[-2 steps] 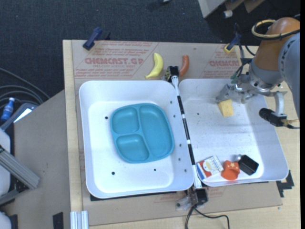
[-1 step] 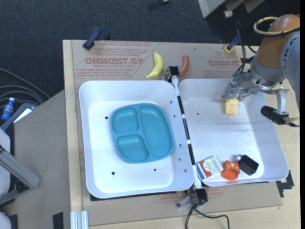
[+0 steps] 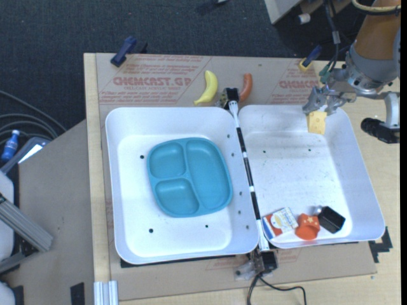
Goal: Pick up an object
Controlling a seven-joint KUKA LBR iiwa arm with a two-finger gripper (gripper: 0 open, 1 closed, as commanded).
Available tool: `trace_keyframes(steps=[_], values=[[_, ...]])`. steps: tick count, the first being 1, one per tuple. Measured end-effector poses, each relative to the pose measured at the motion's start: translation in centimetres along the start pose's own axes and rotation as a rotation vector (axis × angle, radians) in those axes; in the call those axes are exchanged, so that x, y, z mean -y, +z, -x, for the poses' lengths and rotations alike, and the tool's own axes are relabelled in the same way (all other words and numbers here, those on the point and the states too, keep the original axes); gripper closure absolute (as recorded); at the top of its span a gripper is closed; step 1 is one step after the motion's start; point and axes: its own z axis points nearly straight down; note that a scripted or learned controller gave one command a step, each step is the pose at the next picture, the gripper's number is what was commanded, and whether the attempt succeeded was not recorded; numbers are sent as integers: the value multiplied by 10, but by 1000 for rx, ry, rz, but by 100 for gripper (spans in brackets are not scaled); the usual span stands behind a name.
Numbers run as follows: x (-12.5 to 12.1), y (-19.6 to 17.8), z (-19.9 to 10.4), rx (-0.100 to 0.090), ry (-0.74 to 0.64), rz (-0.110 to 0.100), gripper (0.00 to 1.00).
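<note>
The gripper (image 3: pixel 322 101) hangs over the right bin's (image 3: pixel 356 151) far edge, jaws closed on a yellow block (image 3: pixel 317 122) dangling beneath them. The pick seems under way; next comes raising it clear without slipping.

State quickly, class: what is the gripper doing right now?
Gripper: shut on the yellow block, held over the right bin's far edge.

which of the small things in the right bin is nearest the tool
The yellow block, at the bin's far edge just below the tool. The carton, orange toy and black block sit in the near corner.
</note>
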Motion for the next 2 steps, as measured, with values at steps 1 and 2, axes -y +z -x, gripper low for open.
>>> trace_keyframes(steps=[1, 2], values=[[61, -43, -74, -2, 0, -4, 100], [82, -60, -125, -2, 0, -5, 100]])
